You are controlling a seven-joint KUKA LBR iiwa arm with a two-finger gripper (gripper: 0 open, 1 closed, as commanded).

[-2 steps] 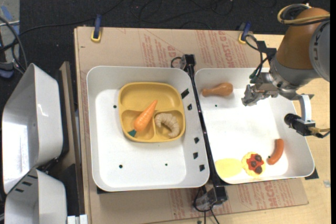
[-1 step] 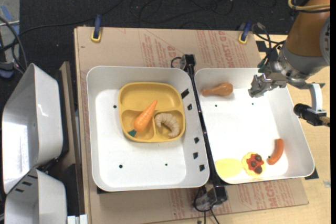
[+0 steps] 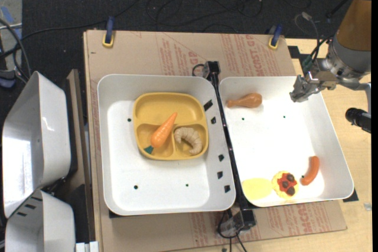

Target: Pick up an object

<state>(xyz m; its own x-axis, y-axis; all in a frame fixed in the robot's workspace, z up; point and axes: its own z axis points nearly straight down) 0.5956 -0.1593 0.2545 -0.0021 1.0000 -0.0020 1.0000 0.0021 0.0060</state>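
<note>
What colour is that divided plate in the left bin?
Yellow. The divided plate shows clearly in the camera view.

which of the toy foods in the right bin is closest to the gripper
The chicken drumstick, near the bin's top edge, just left of the gripper; the others lie along the bottom edge.

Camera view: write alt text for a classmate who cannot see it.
A grey robot arm's tool hovers over the right bin's far corner, near a toy drumstick. That bin also holds a sausage. The left bin holds a yellow divided plate with a carrot.
</note>
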